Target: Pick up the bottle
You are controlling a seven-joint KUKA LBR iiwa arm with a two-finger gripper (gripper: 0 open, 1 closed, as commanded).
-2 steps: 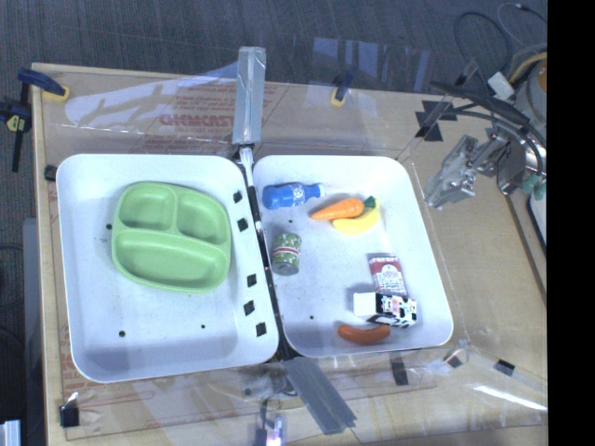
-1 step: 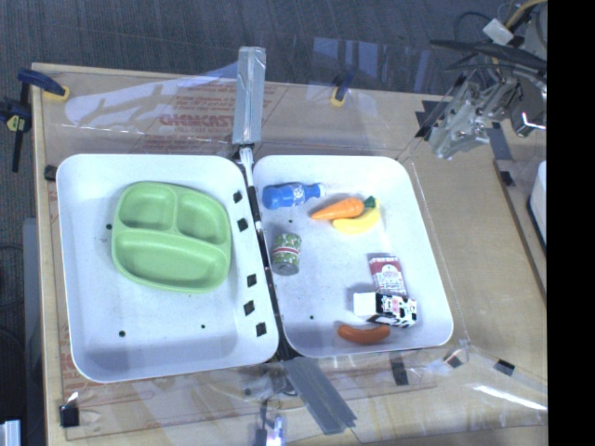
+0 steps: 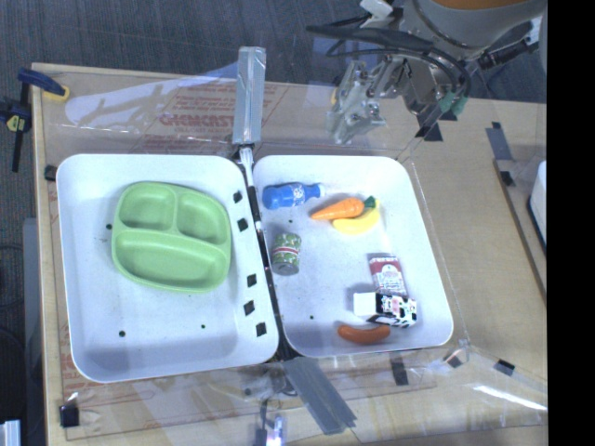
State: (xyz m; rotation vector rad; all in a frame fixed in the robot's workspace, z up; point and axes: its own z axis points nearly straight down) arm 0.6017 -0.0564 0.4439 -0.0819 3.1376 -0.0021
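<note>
Blue bottle (image 3: pixel 290 195): one; white bins (image 3: pixel 74 249): two.

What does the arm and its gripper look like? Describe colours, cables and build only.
The arm shows a grey rounded housing with a broad orange band above the wrist. Black cables and thin struts run around the wrist, with a white tag beside them and a small green part nearby. The gripper is pale, translucent-looking plastic and metal, slender in build.

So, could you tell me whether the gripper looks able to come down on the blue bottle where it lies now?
Probably yes. The blue bottle lies on its side near the right bin's top left corner, nothing on top of it. The carrot lies beside it with a gap. The gripper hangs above the bin's far edge.
</note>
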